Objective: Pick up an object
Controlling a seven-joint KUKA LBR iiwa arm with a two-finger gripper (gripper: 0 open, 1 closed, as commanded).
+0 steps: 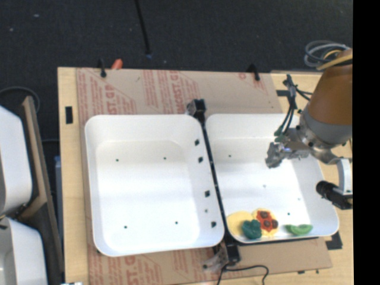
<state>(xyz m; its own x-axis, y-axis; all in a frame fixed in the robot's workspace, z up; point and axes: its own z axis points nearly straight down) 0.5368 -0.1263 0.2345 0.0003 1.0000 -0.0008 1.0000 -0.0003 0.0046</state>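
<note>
Several toys [264,223] well below the tool [274,157]

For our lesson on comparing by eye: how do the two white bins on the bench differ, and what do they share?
The right bin holds a cluster of small items along its near edge: a yellow piece, a teal piece, an orange-red piece and a green piece; the left bin has no such cluster. The gripper hangs over the right bin, not the left. Both are shallow, white, with rounded corners, side by side.
</note>
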